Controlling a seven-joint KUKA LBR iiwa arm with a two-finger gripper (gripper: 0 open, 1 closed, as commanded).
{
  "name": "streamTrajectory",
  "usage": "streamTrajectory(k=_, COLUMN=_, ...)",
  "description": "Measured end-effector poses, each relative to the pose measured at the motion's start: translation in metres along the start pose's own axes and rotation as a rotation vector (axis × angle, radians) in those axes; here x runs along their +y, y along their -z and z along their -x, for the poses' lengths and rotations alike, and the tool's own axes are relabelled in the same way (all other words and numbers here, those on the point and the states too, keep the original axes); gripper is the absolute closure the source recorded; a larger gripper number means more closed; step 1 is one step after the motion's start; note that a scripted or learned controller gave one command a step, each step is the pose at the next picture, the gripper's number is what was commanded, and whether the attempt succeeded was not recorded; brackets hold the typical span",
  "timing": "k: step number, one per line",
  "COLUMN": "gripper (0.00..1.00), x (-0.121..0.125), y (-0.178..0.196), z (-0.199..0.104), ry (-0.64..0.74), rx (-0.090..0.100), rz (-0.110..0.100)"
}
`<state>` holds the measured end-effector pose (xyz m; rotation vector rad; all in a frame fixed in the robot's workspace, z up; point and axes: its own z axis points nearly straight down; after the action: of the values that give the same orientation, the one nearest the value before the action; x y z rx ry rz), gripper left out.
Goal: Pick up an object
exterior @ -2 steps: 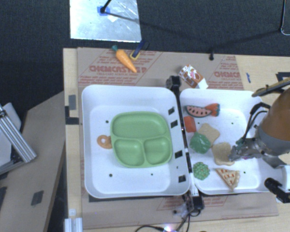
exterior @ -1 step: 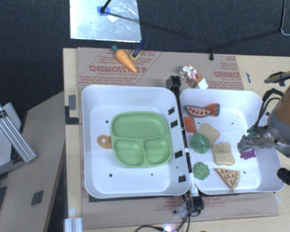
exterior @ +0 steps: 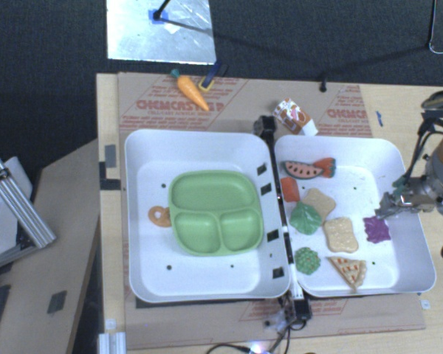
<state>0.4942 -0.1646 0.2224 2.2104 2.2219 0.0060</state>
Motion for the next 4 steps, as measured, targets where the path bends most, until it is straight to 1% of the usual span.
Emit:
streamTrajectory(k=1, gripper=1.0, x=0.031, y=-0.009, z=-0.045, ry=0.005, rx=0.003, rz=-0.004)
streamTrajectory(k=2, gripper=1.0, x=0.067, y=-0.016, z=-0.087, ry=0.005, rx=0.004, rz=-0.004)
streamTrajectory(k=3, gripper=1.0, x=0.103, y=-0.019, z=-0.132, ry=0.005, rx=0.005, rz=-0.004)
streamTrajectory(k=4, gripper=1.0, x=0.141, y=-0.012, z=-0.178, ry=0.005, rx=0.004, rz=-0.002)
